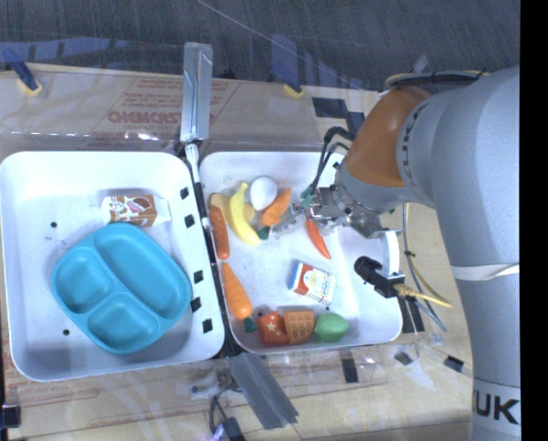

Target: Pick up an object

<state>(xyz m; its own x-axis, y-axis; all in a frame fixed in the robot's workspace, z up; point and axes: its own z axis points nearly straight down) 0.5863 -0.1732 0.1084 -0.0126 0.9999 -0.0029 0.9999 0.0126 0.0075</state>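
Blue divided plate (119, 285) and a small carton (129, 209) lie in the left bin (16, 246). Right bin (374, 324): banana (241, 217), egg (262, 191), carrots crowded together. Gripper (318, 211) hangs just beside an orange carrot (318, 237); its state I cannot tell.

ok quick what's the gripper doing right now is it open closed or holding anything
Gripper: low in the right bin, at the top end of a small carrot; open or closed cannot be told, and no hold on the carrot can be confirmed.
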